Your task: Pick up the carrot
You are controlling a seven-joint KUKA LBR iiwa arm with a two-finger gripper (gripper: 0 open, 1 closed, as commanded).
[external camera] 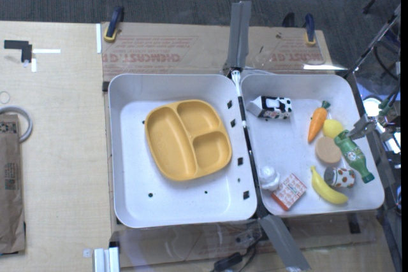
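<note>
Orange carrot (316, 124) lies in right bin (293, 83), touching lemon (333, 128), near toy cow (273, 107). Prob light, stiff, smooth plastic; grab mid-body across width. Pincer (366, 127) at right rim; can't tell its state.

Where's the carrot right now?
The carrot lies in the right bin, toward its far right part, just left of the lemon and right of the toy cow.
</note>
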